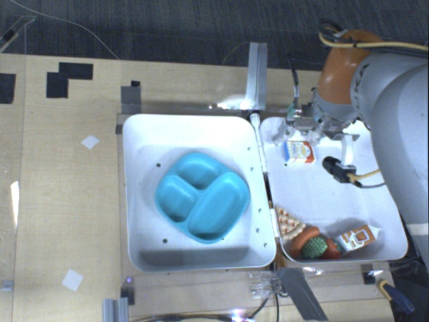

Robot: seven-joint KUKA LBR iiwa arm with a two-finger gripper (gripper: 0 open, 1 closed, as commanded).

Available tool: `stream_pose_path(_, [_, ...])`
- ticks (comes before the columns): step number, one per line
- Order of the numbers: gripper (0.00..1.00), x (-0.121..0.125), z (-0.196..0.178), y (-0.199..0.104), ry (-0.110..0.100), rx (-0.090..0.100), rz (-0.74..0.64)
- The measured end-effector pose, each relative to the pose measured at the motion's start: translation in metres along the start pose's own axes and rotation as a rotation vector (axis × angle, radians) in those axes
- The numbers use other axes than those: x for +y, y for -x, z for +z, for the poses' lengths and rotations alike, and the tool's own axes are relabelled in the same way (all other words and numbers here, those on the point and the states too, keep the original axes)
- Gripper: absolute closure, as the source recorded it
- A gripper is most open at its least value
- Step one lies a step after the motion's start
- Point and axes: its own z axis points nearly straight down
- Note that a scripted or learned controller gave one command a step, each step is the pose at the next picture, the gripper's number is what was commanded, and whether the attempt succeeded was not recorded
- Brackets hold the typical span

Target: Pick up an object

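Near the front toys [315,243], a small carton [298,151] sits just below the gripper [303,127], state unclear

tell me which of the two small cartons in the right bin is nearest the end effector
The white and blue carton at the bin's far end, just below the end effector. The orange carton lies at the near end beside the toy food.

— What sits in the right bin [387,200]?
— Small white carton [298,152] near its far wall, blue and orange print.
— And the near wall?
— Strawberry-like toy [314,245], waffle piece [287,221], orange-and-white carton [356,237] (lying tilted).
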Motion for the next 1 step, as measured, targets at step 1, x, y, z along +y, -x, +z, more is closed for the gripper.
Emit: stream_pose_path(1, [0.0,-0.0244,-0.0896,-0.0416,-0.017,0.009,-0.047])
